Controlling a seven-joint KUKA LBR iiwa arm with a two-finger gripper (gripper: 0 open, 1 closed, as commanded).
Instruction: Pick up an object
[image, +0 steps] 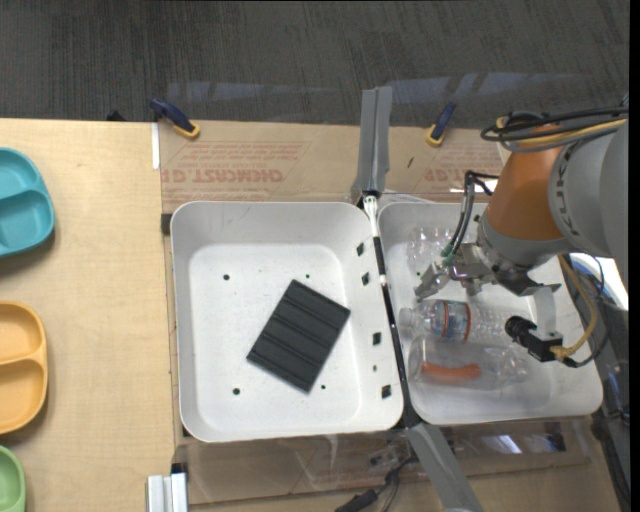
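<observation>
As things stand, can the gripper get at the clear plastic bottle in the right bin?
Probably yes. The gripper hangs right above the clear plastic bottle in the right bin, nothing lying between them. The orange item sits nearer the front, clear of the path.

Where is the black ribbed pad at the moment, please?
The black pad lies tilted near the middle of the left bin, apart from the gripper over the right bin.
</observation>
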